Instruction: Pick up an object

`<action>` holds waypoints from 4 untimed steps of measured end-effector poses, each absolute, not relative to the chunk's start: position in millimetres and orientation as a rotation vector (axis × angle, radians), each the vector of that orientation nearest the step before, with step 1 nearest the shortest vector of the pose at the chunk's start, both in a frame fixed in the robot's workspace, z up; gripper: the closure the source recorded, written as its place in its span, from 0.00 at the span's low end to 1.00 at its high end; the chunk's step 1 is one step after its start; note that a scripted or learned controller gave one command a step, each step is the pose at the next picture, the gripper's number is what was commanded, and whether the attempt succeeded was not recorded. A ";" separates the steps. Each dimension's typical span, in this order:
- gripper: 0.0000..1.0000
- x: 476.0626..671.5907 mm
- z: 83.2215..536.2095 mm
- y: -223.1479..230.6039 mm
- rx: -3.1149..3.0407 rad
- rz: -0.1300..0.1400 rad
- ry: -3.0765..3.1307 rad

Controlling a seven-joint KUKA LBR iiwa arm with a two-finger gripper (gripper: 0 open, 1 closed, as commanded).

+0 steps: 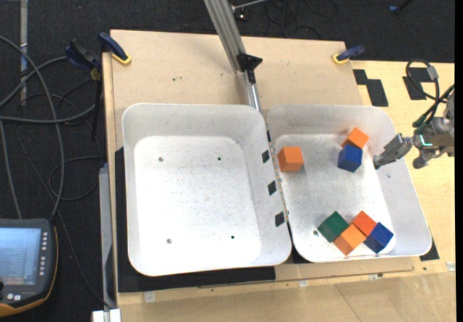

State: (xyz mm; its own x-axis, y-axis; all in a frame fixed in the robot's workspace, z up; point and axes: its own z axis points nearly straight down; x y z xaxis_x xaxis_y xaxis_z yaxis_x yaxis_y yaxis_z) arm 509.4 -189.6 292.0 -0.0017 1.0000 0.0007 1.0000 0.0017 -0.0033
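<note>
Right bin [405, 190]: shallow, white, speckled, holding seven small cubes in two groups and one single.

Single: an orange cube [290, 158] near the bin's left wall, apart from the others, upright, with a lighter top face and a darker shaded side.

Upper group: a second orange cube [357, 138] touching a blue cube [349, 158] just below it. Both sit near the bin's upper right.

Lower group, packed tightly together near the front wall: a green cube [333, 226] at the left, an orange cube [351, 239] in front, an orange-red cube [364, 223] behind that, and a dark blue cube [378, 237] at the right. Where one ends and the next begins is hard to read along the touching faces.

Left bin [145, 132]: the same white, with dark specks on the floor.

Gripper [394, 148]: at the right bin's right rim, near the upper pair of cubes but apart from them. One grey finger juts toward the bin; whether the pincer stands wide or narrow cannot be told, and nothing shows between its fingers. The arm behind it is cut off by the frame's right side.

Bench [188, 60]: tan board, blue and yellow clamps [114, 47] at the back corners.
</note>
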 end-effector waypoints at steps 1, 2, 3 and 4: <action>0.00 510.0 293.8 -189.6 -2.221 0.000 -2.223; 0.00 501.5 243.0 -184.5 -2.220 0.004 -2.218; 0.00 503.5 179.5 -181.2 -2.219 0.005 -2.216; 0.00 501.7 136.2 -179.6 -2.219 0.004 -2.218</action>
